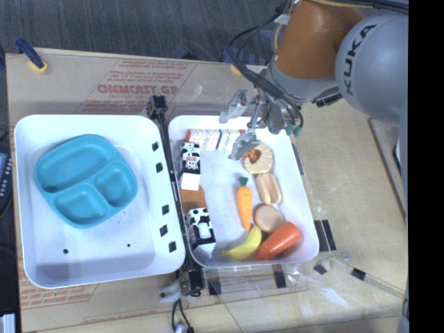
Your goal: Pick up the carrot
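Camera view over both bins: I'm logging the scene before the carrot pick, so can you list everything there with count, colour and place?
carrot: 1, orange with green top, middle of right bin
banana: 1, yellow, near edge of right bin
red vegetable: 1, orange-red, near right corner
bread rolls: 2, tan, right of carrot
round pastry: 1, brown and cream, below gripper
small cartons: several, mostly white, along left wall and far end
divided plate: 1, blue, left bin
gripper: 1, grey, above right bin's far end
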Motion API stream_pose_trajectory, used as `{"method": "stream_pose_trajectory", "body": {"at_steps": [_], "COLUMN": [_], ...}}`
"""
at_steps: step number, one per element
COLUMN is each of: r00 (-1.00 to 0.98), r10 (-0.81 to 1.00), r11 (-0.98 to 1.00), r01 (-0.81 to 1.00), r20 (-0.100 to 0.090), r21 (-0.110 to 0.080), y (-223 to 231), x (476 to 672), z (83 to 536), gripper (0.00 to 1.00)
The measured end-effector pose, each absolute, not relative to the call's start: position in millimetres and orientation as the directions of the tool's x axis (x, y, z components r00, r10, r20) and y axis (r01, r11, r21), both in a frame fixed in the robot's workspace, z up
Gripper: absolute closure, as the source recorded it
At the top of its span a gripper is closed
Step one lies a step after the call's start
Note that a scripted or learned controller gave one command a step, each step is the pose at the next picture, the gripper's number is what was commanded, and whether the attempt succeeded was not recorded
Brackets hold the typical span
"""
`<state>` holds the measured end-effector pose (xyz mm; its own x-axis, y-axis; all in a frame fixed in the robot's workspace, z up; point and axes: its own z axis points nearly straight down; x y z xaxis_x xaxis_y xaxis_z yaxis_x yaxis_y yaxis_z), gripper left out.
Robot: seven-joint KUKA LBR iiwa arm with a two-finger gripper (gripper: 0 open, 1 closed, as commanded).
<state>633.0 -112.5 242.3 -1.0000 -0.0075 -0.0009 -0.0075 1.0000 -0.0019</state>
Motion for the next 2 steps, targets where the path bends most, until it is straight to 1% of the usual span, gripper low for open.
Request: {"method": "stream_pose_trajectory", "body": {"at_steps": [1, 2], "r00": [-0.999, -1.0], "r10": [-0.041, -0.024], "r11": [0.999, 1.0], "r01": [-0.041, -0.024], "r20": [-0.006, 0.002], "r21": [-0.002, 0.0], "y": [-108.4, -143.9], "x": [566.3, 515.1], "z": [113.5, 91.6], "gripper": [0.0, 0.0]}}
